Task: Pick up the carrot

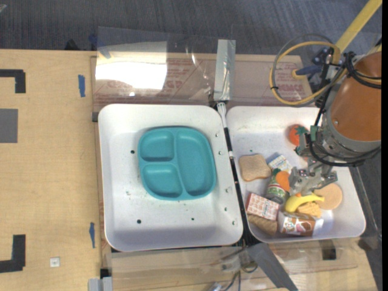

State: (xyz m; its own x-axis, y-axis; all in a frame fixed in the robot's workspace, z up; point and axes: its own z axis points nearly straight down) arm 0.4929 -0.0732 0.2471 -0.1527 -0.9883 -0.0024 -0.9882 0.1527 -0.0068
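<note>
The carrot [282, 179] is a short orange piece in the right bin [354, 226], lying between a bread slice and the gripper, with a green-topped can just below it. My gripper [310, 178] hangs low over the middle of that bin, immediately right of the carrot and above a yellow banana [302, 201]. Its metal tip is close to the carrot, but I cannot make out whether it touches it. The arm's orange band [362, 105] and grey wrist cover the bin's right side.
The right bin also holds a bread slice [254, 167], a small can [276, 191], a red-and-white box [262, 206], a lying tin [297, 225], a tan disc [331, 196] and an orange round fruit [295, 133]. A teal divided plate [177, 162] lies in the left bin [115, 217].
</note>
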